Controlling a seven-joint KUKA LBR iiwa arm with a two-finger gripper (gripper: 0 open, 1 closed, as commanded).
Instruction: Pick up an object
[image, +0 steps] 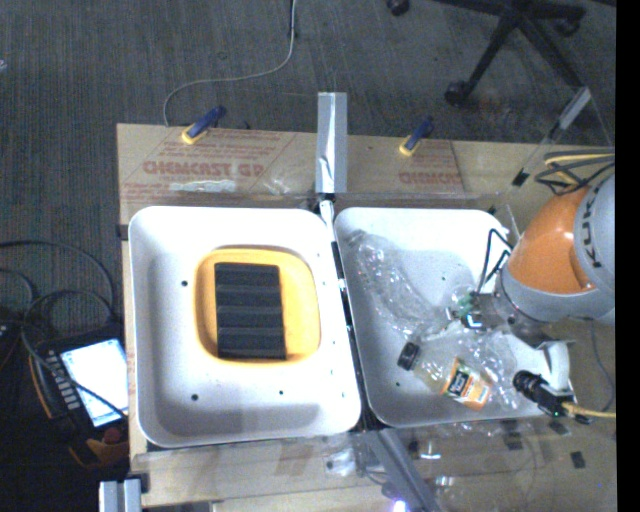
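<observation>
The arm's wrist hangs low over the right bin (385, 405) among crumpled clear plastic (395, 285), and with the small dark-capped bottle (445, 372) lying flat near the front wall, a square, centred descent onto its body looks the wisest play.

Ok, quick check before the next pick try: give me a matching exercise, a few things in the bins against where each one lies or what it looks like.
Things:
1. yellow tray with black ridged insert
2. clear bottle with black cap
3. crumpled clear plastic
4. arm's orange band

Descriptions:
A. right bin, near its front edge, lying on its side
B. above the right bin's right side
C. middle of the left bin
D. right bin, toward its back left

Pairs: 1-C, 2-A, 3-D, 4-B
</observation>
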